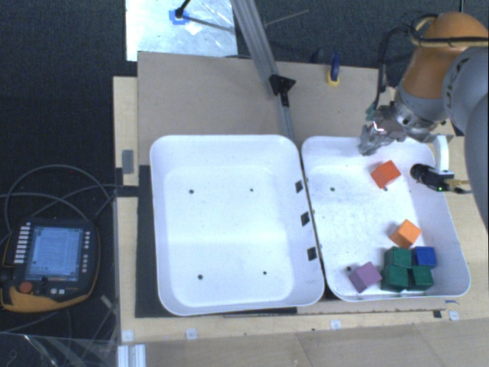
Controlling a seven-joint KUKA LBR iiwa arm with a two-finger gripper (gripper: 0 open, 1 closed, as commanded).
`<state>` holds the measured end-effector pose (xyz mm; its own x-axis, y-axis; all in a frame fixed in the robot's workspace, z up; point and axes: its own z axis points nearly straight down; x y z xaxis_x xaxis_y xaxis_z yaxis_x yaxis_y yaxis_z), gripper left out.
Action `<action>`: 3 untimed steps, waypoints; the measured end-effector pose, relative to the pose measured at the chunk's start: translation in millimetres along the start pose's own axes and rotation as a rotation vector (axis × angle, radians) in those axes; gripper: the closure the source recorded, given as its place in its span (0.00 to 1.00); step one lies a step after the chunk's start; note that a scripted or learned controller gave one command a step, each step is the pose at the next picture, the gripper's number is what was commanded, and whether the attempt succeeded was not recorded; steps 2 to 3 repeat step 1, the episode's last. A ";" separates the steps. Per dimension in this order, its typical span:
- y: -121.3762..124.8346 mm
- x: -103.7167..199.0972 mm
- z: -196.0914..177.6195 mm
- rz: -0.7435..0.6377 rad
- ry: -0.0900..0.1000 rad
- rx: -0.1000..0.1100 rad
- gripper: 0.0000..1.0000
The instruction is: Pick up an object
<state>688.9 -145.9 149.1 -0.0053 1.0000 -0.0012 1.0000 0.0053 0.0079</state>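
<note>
In the right bin (pixel 336 205) lie several small blocks. An orange-red block (pixel 386 173) sits near the bin's far end. A lighter orange block (pixel 406 232) lies nearer the front. Two green blocks (pixel 397 267), a blue block (pixel 424 257) and a purple block (pixel 365 275) cluster at the front right corner. My gripper (pixel 372 139) hangs over the far edge of the right bin, up and left of the orange-red block and apart from it. Nothing shows between its fingers.
The left bin (pixel 168 205) stands beside the right one, with black clips (pixel 305 219) along the shared rim. A slanted metal pole (pixel 260 44) crosses the back of the bench. A teach pendant (pixel 50 262) with cables lies at the far left.
</note>
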 end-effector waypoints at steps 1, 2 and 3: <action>-4.6 -6.3 -59.9 0.003 -0.001 -0.001 1.00; -4.6 -6.3 -59.9 0.003 -0.001 -0.001 1.00; -4.6 -6.3 -59.9 0.003 -0.001 -0.001 1.00</action>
